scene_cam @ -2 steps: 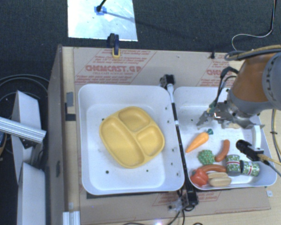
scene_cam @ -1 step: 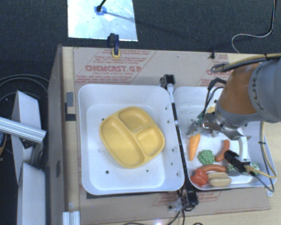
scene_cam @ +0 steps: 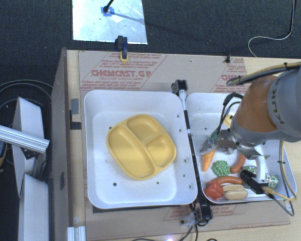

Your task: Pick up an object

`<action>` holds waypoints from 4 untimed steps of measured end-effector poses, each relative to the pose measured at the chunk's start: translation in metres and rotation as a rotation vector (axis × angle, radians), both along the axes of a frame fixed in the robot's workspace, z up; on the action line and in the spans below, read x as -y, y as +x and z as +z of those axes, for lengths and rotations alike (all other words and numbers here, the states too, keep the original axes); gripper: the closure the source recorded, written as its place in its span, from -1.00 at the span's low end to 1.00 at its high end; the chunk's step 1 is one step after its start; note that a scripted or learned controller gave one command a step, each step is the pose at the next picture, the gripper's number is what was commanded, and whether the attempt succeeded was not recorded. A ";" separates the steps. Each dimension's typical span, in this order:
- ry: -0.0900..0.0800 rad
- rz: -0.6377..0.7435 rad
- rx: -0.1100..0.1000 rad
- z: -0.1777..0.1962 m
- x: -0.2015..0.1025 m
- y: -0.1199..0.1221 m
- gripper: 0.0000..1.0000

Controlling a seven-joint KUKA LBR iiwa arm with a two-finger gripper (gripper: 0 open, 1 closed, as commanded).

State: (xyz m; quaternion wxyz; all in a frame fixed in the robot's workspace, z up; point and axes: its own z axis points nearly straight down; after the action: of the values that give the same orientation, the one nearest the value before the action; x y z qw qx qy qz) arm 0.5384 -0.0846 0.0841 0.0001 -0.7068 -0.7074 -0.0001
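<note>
Yellow glossy plastic divided plate in left white bin. Right white bin — orange toy carrot, bumpy green broccoli, red tomato, hotdog. Grey metal gripper just above carrot — finger spread unclear.

You look down at a slant from one fixed camera above the bench, far enough back that both white bins sit mid-frame with dark floor along the top; the arm enters at right.
</note>
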 end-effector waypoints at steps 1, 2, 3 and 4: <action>0.000 0.000 0.000 0.000 0.004 -0.013 -1.00; -0.002 0.002 0.003 0.001 0.036 0.051 -1.00; -0.001 0.004 0.005 0.066 0.024 0.118 -1.00; 0.000 0.001 -0.001 0.024 -0.001 0.067 -1.00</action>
State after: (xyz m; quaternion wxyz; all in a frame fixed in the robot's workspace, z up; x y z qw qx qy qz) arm 0.6055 -0.0836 0.1084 0.0004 -0.7065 -0.7078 0.0000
